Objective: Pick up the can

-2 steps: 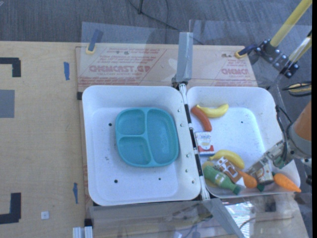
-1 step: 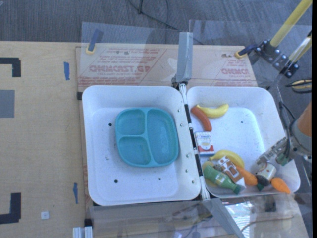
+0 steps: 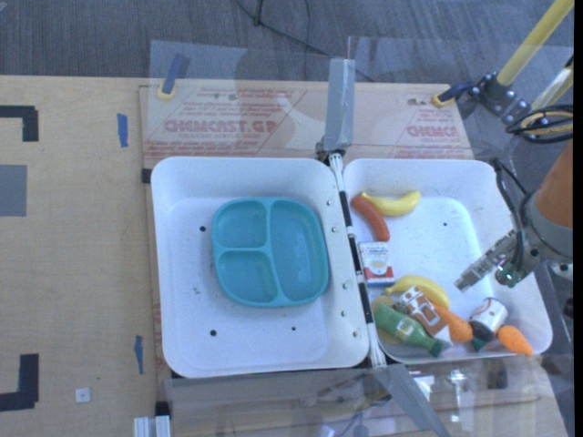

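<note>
A: Two white bins sit side by side on the bench. Left bin [image 3: 182, 244] contents?

B: One teal divided plate [image 3: 271, 251], three compartments, lying flat near the middle.

A: Right bin [image 3: 455, 180]?

B: Upper part: a yellow banana [image 3: 393, 202] touching a red-orange sausage [image 3: 372, 217] just below it. Mid-left: a small carton [image 3: 376, 262] with red and white print. Lower part is a cluster: a second banana [image 3: 421, 289], a green bottle [image 3: 406, 324], a small box [image 3: 416, 302] lying over it, and a carrot [image 3: 453, 324].

A: Where is the can?

B: The can [image 3: 488, 317] lies tilted near the bin's lower right corner, white with a red band, between the carrot and another carrot [image 3: 515, 339] at the rim.

A: Gripper position?

B: The gripper [image 3: 481, 271] reaches in from the right edge, above the can in the picture and apart from it. Nothing sits between its fingers. Whether they are spread or closed, I cannot tell; the metal parts blur together.

A: Arm?

B: Orange band [image 3: 557, 198] at the right edge, cables beside it.
</note>
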`<move>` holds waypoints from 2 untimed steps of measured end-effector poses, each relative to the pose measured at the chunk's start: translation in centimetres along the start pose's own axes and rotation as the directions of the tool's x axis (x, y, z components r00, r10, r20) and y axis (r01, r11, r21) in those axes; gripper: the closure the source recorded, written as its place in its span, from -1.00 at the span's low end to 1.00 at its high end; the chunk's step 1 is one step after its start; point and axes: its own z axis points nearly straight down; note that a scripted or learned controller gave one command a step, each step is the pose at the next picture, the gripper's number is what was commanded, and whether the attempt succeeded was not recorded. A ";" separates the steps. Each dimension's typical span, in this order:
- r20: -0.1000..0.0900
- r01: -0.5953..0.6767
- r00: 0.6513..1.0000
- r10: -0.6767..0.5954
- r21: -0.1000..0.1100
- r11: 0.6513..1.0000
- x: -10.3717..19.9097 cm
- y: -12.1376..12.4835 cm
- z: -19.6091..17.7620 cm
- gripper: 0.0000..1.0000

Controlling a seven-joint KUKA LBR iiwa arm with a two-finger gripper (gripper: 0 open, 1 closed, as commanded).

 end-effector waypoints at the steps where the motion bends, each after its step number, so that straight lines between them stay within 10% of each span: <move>1: 0.000 -0.001 1.000 0.001 0.000 1.000 0.0 0.0 0.0 -1.00; 2: 0.009 0.050 0.999 -0.050 -0.006 0.999 -6.0 -3.9 10.1 -1.00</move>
